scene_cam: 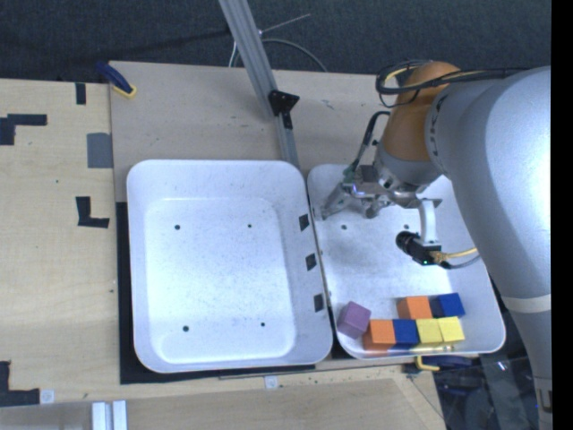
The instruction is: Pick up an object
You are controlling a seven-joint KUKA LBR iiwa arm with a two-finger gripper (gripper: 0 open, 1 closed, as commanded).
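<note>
My gripper (354,202) hangs over the far left part of the right bin (376,258), near its back rim, open with nothing between its fingers. Several small blocks lie at the bin's near edge, well below the gripper: a purple block (355,316) at the left, then a row with an orange block (382,331), a blue block (406,331) and two yellow blocks (429,331). Behind that row sit another orange block (414,307) and a blue block (447,305).
The left bin (215,258) sits side by side with the right one, their rims meeting in a raised divider (313,258). A slanted metal pole (255,52) stands behind the bins. The arm's grey body (501,168) covers the right bin's far right side.
</note>
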